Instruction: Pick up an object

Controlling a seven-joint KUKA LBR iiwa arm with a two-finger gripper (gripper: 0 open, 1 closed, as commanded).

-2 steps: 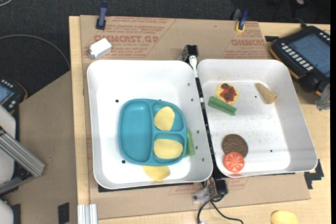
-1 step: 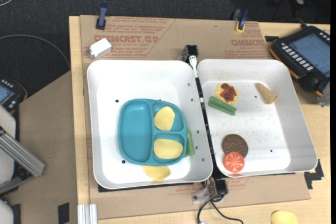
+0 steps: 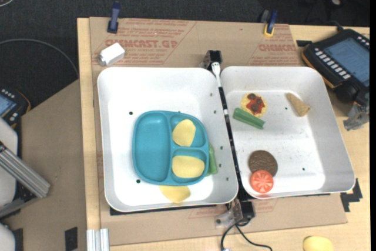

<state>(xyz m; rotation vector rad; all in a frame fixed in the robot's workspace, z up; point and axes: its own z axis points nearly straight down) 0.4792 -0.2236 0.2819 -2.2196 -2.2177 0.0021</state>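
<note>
The left bin (image 3: 117, 91) holds a teal divided plate (image 3: 154, 146) with two yellow pieces (image 3: 184, 133) (image 3: 188, 166) in its right compartments. A third yellow piece (image 3: 175, 192) lies just off the plate's near edge, and a thin green piece (image 3: 212, 160) sits against its right side. In the right bin (image 3: 329, 144) lie a small pizza slice (image 3: 255, 104), a green stick (image 3: 249, 118), a tan wedge (image 3: 298, 104), a brown round patty (image 3: 262, 160) and a red tomato slice (image 3: 262, 181).
The bins rest on a cardboard sheet (image 3: 176, 44) held by a blue clamp (image 3: 114, 16) and another clamp (image 3: 269, 22). A white block (image 3: 111, 54) lies at the back left. A black handheld pendant (image 3: 341, 59) sits at the right. A yellow object (image 3: 317, 243) lies on the bench front.
</note>
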